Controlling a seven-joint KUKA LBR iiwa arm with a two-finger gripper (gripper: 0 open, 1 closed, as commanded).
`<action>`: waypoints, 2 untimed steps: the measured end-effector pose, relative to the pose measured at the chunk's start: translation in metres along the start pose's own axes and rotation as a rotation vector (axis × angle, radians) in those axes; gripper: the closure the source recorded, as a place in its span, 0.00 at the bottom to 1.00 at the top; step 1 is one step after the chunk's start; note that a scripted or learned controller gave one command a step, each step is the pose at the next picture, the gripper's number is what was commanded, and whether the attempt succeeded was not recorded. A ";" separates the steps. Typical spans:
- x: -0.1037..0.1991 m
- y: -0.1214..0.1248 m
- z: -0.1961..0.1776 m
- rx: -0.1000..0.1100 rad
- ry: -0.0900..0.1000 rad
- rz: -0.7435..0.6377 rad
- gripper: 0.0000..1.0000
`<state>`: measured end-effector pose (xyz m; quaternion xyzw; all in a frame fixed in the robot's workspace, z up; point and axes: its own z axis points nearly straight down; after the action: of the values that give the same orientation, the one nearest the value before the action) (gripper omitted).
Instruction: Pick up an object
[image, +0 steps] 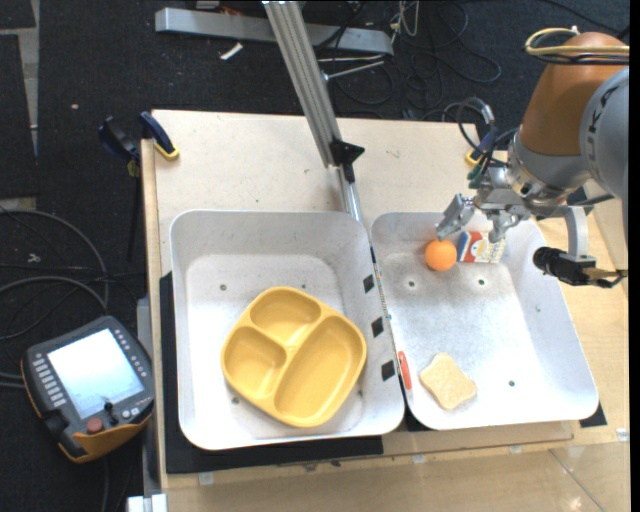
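My tool (478, 222) hangs over the far edge of the right bin (530, 350), its two metal fingers spread apart and clamped on nothing. My grey arm (585, 120) comes in from the desk's right side, with the glossy orange band bulging above the wrist and cables looped round it.

Just below the fingers lies a small smooth orange ball (440, 255), round and matte, touching or nearly touching a little red-and-white carton (482, 246) beside it — both at the bin's far edge. Near the same bin's near edge rests a pale tan slice of bread (447, 381), spongy-looking, with rounded corners.

The left bin (200, 250), shallow white plastic with rounded corners, carries a yellow divided plate (293, 355) — glossy, with three compartments, sitting toward the near right corner.

The desk (250, 160) is pale wood.
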<state>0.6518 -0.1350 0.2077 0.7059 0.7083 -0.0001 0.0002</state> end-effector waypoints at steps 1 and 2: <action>0.000 0.000 0.000 0.000 0.000 0.000 0.00; 0.005 0.000 0.044 0.004 0.000 -0.001 0.00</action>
<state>0.6518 -0.1302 0.1640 0.7058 0.7084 -0.0013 -0.0011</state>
